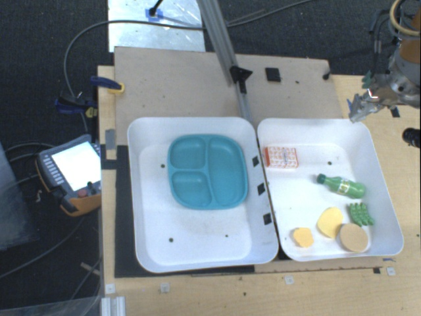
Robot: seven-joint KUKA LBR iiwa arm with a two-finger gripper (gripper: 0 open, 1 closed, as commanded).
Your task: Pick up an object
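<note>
The two-finger gripper (360, 108) is being held at the upper right of the frame, just beyond the right white bin's (378, 163) far corner; nothing is seen between its fingers, and their spread cannot be told. The green plastic bottle (342, 186), lying mid-right apart from its neighbours, is probably being best approached from directly above, across its narrow width.

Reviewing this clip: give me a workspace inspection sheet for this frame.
Surface: bench bearing left bin and right bin.
Job's things: right bin holds red-and-white box, green bottle, green toy, yellow piece, orange piece, tan disc.
Clutter: blue divided plate in left bin.
Grippers: end effector above right bin's far right corner, holding nothing.
Cables: grey cable on floor.
Surroundings: pendant left.
</note>
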